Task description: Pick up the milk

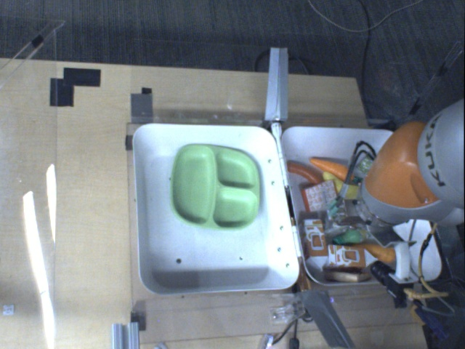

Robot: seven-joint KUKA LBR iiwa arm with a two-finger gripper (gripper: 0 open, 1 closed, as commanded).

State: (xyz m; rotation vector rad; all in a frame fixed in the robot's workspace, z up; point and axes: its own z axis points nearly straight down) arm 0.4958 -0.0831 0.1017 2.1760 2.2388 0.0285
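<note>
Approach step: gripper [347, 222], low in right bin [378, 135], grasp state impossible to tell, above milk carton [336, 254] lying flat among clutter near front wall; next, descent and closure squarely across carton.

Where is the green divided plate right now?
The green divided plate lies in the left bin, toward its far side, just across the divider from the right bin where the arm is reaching.
</note>
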